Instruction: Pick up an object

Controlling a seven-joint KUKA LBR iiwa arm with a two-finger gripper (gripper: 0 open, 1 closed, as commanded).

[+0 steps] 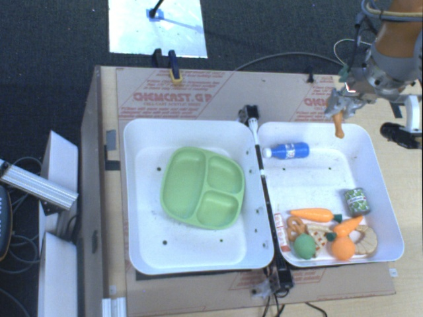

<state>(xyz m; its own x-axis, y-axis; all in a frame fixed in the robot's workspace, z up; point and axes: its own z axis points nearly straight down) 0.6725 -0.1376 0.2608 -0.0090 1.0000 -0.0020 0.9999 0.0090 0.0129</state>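
My gripper (338, 113) hangs over the far edge of the right bin (383, 177). A small orange stick-shaped piece (339, 127) dangles from between its fingers, above the bin's back rim. Inside that bin a blue bottle (289, 150) lies on its side at the far left. A green can (357, 201) sits by the right wall. Along the near wall are two toy carrots (312, 214) (348, 225), an orange ball (342, 248), a green ball (305, 246), a pretzel (295, 226) and a brown cookie (368, 240).
The left bin (142, 177) holds a light green divided plate (201, 187). A black clamp (250, 115) sits on the ridge between the two bins. Cables run across the cardboard (198, 91) behind the bins.
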